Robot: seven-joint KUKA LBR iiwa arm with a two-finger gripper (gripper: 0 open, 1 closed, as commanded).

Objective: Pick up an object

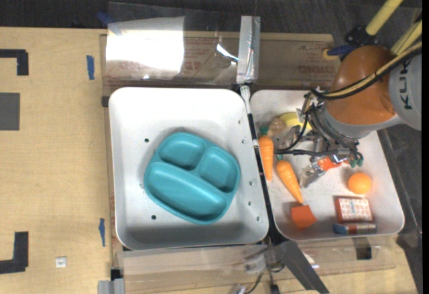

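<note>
Presumably, the small orange plastic carrot (289, 181) near the right white bin's (392, 215) left wall is light and rigid. It is best gripped across its thicker middle. Whether the tool (320, 164) is apart or together cannot be told.

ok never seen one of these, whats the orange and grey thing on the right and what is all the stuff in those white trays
It is a robot arm, grey with an orange band, reaching in from the right. One camera above the bench looks down at a slant. Two shallow white bins sit side by side. The left bin holds a teal divided plate. The right bin holds toy food: two carrots, an orange ball, an orange block and a small box. The arm's gripper hangs over these; I cannot tell whether it holds anything.
</note>
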